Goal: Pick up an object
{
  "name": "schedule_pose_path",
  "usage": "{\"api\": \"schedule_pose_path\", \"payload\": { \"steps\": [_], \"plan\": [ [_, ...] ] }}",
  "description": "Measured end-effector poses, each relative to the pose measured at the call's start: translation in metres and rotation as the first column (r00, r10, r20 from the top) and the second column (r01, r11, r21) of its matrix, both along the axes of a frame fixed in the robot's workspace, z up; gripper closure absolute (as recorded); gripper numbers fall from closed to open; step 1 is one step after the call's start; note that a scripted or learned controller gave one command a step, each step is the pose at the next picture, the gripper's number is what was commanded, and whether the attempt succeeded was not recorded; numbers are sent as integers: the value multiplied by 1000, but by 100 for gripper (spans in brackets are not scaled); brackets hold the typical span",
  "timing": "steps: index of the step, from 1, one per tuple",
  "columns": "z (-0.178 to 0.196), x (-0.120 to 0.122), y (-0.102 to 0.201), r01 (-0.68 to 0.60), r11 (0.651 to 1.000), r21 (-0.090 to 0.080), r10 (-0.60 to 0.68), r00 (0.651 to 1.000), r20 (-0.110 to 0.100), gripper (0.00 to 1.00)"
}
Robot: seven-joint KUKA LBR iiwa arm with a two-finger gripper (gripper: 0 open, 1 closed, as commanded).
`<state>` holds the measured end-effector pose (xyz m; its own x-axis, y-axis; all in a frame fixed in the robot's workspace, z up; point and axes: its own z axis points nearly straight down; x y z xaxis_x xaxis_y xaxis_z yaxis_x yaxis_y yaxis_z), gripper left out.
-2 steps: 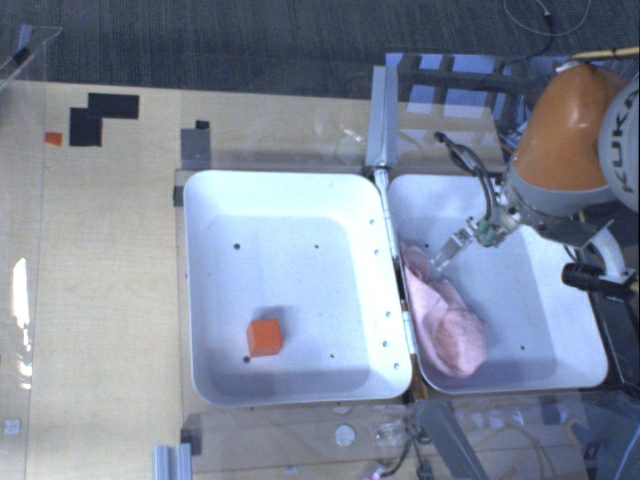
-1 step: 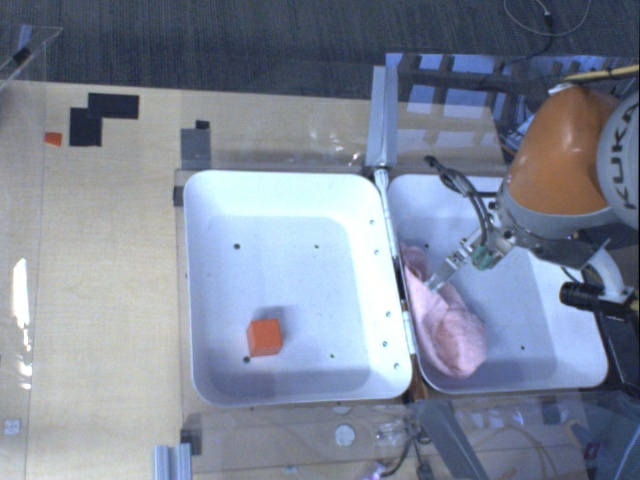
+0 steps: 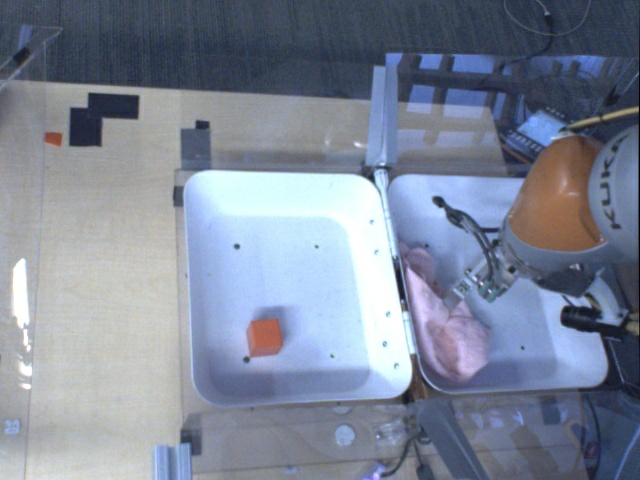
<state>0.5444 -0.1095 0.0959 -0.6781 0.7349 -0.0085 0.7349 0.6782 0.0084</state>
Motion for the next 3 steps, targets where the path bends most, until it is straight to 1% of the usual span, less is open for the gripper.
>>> {"api": "schedule_pose_path", "payload": {
  "steps": [1, 2, 3],
  "plan": [
    [12, 3, 1, 0, 1000, 0, 0, 1000, 8, 100],
    [12, 3, 1, 0, 1000, 0, 0, 1000, 8, 0],
    [49, -8, -13, 47, 999, 0, -47, 999, -1, 0]
  ]
}}
